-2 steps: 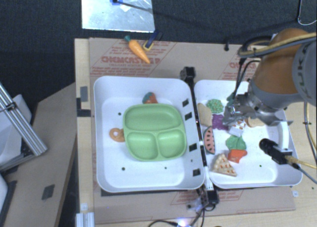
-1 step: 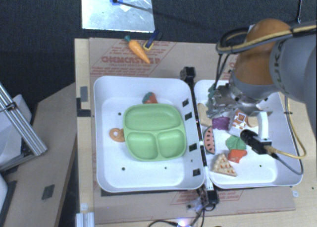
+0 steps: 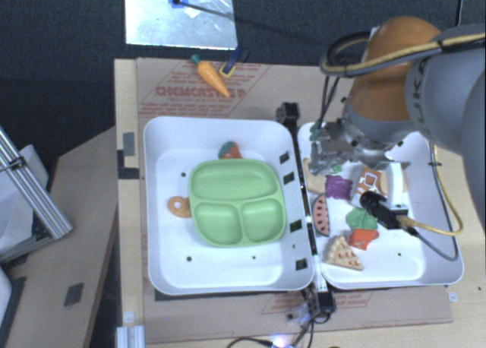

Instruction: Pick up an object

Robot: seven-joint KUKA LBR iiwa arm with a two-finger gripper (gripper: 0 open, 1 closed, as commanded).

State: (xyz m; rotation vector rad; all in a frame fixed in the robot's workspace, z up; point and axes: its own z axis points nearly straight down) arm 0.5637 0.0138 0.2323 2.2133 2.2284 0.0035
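Gripper (image 3: 328,158) over right bin (image 3: 433,263); we couldn't tell its opening. We judged centring above purple piece (image 3: 338,186) best.

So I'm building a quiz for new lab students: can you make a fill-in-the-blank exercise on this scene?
1. The green three-compartment plastic tray lies in the ___ white bin.
2. The orange toy carrot lies on the ___ beyond the bins.
3. The triangular toy pizza slice lies in the ___ bin.

Missing words: left; cardboard; right
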